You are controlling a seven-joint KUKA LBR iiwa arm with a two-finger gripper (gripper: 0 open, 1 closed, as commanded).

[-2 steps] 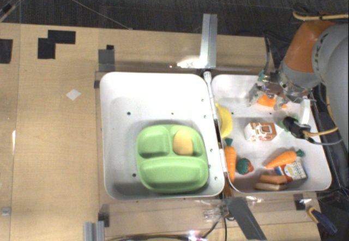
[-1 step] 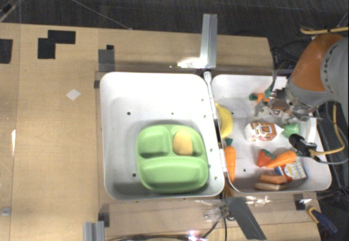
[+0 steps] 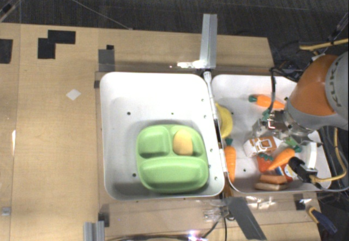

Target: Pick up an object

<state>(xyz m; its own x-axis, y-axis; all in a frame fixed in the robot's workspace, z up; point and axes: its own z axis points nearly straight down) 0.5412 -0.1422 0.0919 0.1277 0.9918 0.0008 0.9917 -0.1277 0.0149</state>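
The table (image 3: 49, 142) is carrying two white bins. The left bin (image 3: 117, 125) is holding a green divided tray (image 3: 163, 166) with a yellow lemon (image 3: 184, 142) sitting in one compartment. The arm (image 3: 319, 92) is reaching into the right bin (image 3: 240, 90), its hand (image 3: 271, 135) hovering over a cluster of toy carrots (image 3: 278, 159); whether it is apart or together, I cannot tell.

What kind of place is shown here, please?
Probably a robotics lab: a robot arm reaches over two white bins on a wooden bench, with toy carrots and a green tray as practice items.
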